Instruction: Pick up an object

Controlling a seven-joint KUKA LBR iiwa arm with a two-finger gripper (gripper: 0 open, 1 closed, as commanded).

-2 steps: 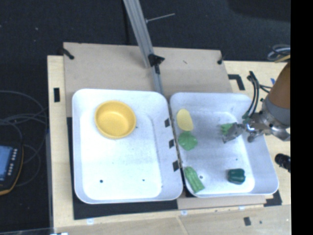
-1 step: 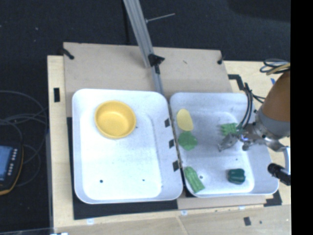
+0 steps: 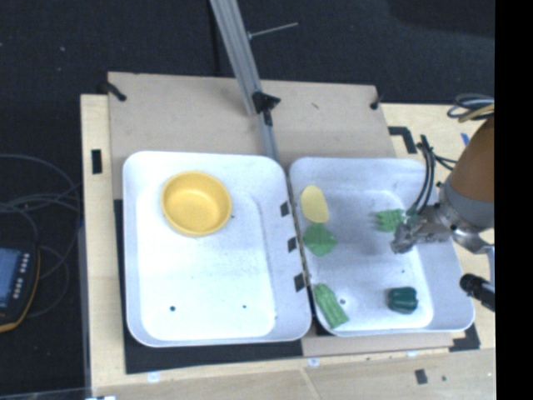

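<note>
Gripper (image 3: 405, 238): we see it low over the right bin (image 3: 366, 182), near that bin's right wall; we cannot tell how far it is open or whether it has hold of anything.
Light green piece (image 3: 388, 219): just left of the gripper, touching or nearly so.
Dark green block (image 3: 402, 299): below the gripper, near the bin's front.
Green disc (image 3: 320, 240): well to the gripper's left.
Yellow piece (image 3: 314, 203): left and slightly above.
Green strip (image 3: 331, 305): down-left of the gripper.
Yellow bowl (image 3: 196, 202): far left, in the left bin (image 3: 208, 307).
</note>
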